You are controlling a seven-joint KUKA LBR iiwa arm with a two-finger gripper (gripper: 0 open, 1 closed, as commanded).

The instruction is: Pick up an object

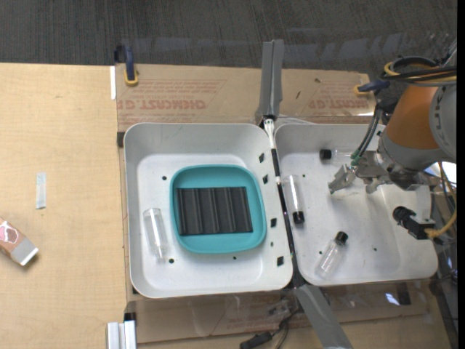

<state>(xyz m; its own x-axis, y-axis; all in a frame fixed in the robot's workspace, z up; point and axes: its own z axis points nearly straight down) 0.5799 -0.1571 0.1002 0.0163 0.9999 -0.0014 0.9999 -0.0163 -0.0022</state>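
A: Where is the gripper [354, 177] at this moment?

B: It hangs above the right bin [378, 267], near its upper part. Its two metal fingers [340, 182] are spread apart, and nothing is between them.

A: What can it pick up there?

B: A small clear vial with a black cap [330, 253] lies tilted on the floor of this bin, low and toward the left. A longer clear tube [294, 201] lies along the left wall, just beside the divider. A little black piece [325, 153] sits near the top.

A: And the left bin [138, 195]?

B: It holds a teal tray [218, 209] with dark slots, and one more clear tube [154, 231] at the tray's left.

A: How will the vial behave?

B: I think it is light and stiff, but smooth and round, so it can roll or slip out. I would close the fingers across the middle of its body, not over the cap. The tube at the wall looks harder, because one finger has little room there.
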